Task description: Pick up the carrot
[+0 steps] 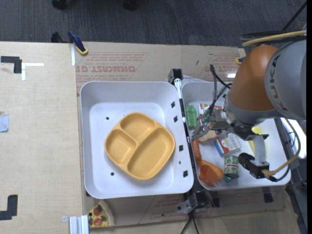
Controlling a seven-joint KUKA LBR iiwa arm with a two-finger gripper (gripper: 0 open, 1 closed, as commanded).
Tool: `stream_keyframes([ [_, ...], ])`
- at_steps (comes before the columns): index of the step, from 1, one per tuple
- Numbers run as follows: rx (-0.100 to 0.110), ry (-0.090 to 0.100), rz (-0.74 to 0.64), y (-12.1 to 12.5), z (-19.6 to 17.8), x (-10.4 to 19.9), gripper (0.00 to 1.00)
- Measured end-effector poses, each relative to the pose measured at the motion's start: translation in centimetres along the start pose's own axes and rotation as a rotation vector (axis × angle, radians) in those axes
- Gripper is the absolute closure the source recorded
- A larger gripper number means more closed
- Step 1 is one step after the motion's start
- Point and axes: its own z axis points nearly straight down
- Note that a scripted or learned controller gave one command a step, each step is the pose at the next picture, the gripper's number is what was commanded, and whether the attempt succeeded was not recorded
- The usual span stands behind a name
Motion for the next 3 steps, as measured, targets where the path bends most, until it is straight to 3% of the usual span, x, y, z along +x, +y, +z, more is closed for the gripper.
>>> stream_keyframes([
  [1,0.003,-0.001,0.256,1.7,0.1,4.9,0.0],
  [2,0.004,-0.002,0.169,2.5,0.1,6.3,0.0],
  [3,-0.025,-0.037,-0.002,0.1,6.6,8.7,0.0],
])
